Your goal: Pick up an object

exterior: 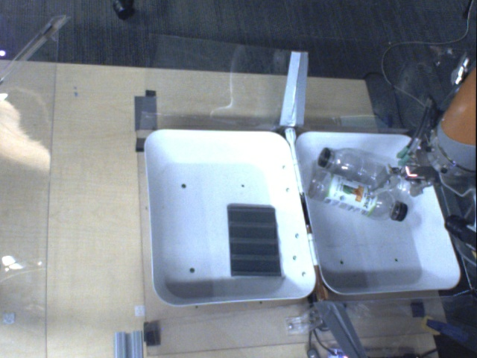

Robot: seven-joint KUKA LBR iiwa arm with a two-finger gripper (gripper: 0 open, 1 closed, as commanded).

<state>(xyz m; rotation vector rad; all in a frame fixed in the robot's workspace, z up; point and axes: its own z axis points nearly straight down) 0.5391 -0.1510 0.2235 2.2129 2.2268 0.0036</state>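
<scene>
While the arm (456,129) reaches in from the right edge, its gripper (412,171) hangs low over the right bin (440,263).
Orange wrist band sits above the bin's far right corner. Whether the fingers are released or clenched cannot be told. Two clear plastic bottles (356,183) lie on their sides in the right bin, just beside the gripper. Dark ribbed block (254,239) lies flat in the left bin (171,200).

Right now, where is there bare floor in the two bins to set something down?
Left bin: bare around the black ridged pad, mostly its rear half. Right bin: front strip is bare; the rear is crowded by two clear bottles and the tool.
</scene>
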